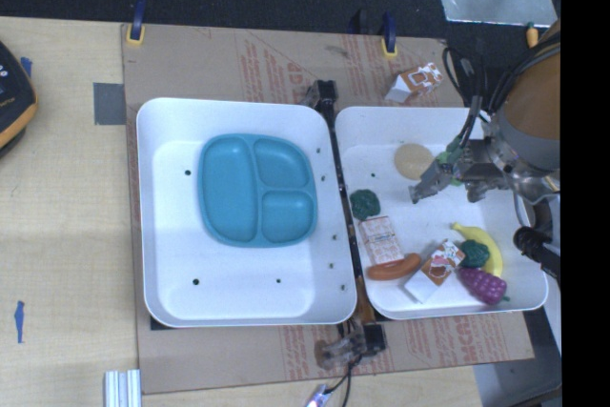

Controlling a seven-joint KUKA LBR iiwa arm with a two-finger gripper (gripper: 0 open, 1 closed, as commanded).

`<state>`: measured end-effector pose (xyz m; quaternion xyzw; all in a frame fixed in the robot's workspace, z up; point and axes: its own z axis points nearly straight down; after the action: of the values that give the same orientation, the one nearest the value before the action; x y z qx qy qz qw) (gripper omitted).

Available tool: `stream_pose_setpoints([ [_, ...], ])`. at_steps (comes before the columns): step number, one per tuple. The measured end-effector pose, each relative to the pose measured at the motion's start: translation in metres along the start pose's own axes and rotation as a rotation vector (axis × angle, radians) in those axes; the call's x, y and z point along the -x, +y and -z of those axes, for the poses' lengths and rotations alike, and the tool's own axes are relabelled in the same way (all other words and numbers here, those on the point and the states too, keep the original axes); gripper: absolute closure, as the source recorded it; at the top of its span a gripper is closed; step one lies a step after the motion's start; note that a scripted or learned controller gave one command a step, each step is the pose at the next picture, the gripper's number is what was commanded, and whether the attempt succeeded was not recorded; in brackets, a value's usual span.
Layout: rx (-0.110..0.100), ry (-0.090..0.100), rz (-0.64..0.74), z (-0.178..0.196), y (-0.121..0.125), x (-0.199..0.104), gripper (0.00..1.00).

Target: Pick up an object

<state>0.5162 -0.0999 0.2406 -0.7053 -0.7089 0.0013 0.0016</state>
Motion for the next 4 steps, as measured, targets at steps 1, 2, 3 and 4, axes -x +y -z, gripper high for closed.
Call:
stream_pose_setpoints([
  [1, -0.001, -0.002, -0.001, -0.073, 0.042, 0.04, 0.0],
  [2, -0.001, -0.001, -0.001, -0.15, 0.001, 0.113, 0.0],
  [3, 0.0, -0.002, 0.004, -0.139, 0.002, 0.113, 1.0],
  [4, 0.003, -0.002, 0.002, -0.104, 0.005, 0.059, 1.0],
])
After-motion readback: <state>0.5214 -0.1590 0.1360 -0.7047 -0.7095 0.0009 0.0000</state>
